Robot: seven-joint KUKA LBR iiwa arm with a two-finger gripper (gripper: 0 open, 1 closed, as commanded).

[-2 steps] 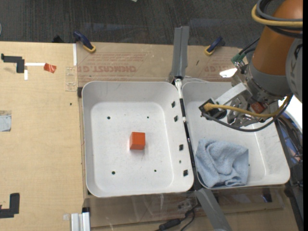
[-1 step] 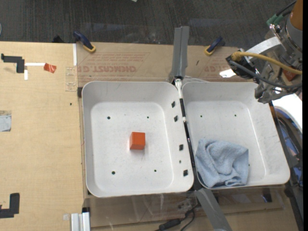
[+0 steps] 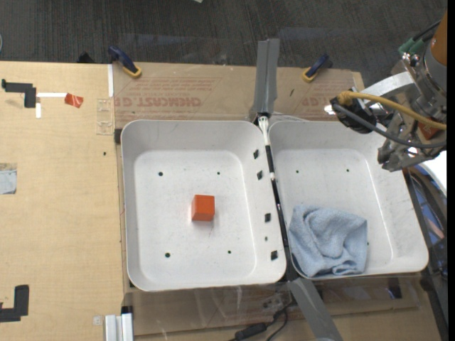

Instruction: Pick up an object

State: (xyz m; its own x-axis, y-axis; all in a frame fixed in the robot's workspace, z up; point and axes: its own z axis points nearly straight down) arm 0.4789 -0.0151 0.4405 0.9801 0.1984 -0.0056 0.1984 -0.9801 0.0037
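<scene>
two shallow white bins sit side by side on the bench. the left bin holds an orange block, lying on the floor a little below and left of the middle, well apart from all four walls, with bare white floor on every side of it. the nearest wall is the bottom rim, and even that is not close. small dark dots mark the floor around the block, none touching it.

the right bin holds a crumpled pale blue cloth, bunched into the lower left corner, pressed against the dividing edge between the bins and reaching near the bottom rim. the upper half and the right side of that bin's floor are bare.

the arm comes in from the right, and the gripper hangs at the upper right edge of the right bin, over or just beside its right wall, well apart from the cloth and far from the block. tangled cables and a yellow hose crowd it, so i cannot tell how its grasping end stands, and nothing is seen held in it.

brown cardboard lies behind the bins, pinned by two clamps at its far edge.
</scene>
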